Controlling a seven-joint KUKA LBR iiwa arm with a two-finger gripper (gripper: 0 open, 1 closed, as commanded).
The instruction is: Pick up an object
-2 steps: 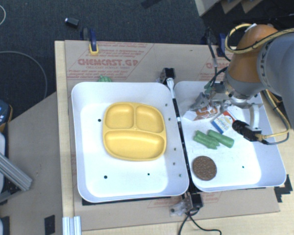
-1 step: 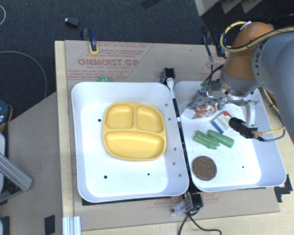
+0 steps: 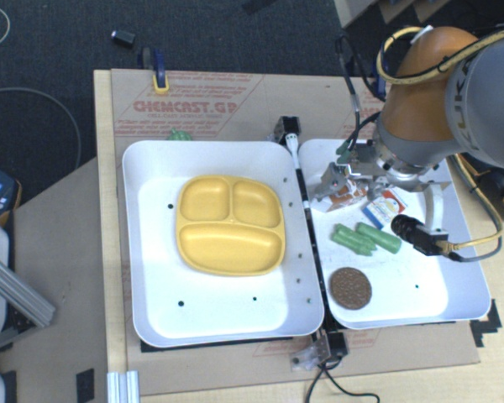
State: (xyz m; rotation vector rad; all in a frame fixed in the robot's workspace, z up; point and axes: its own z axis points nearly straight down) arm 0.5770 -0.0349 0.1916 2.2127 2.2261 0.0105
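Below you, looking down at a slant, a brown worktop [image 3: 202,103] carries two shallow white bins side by side. Your left bin [image 3: 147,292] holds one thing: a yellow divided plate [image 3: 231,225], lying flat near the middle, with two small sections at the far side and one long section at the near side.

Your right bin [image 3: 428,300] holds the small things you could pick. Two green cylinders [image 3: 365,239] lie side by side, touching, near the middle of the bin. Just nearer the camera sits a round brown disc [image 3: 350,287], flat on the bin floor and apart from the cylinders. At the far end lies a crumpled packet [image 3: 346,193] with red and silver on it, and beside it a small white, red and blue packet [image 3: 382,206].

Your arm [image 3: 433,82], grey with an orange band, comes in from the right and hangs over the far end of the right bin. Its tool [image 3: 353,173] sits right over the crumpled packet. You cannot tell from this angle whether the tool is open or closed, or whether it grips anything.
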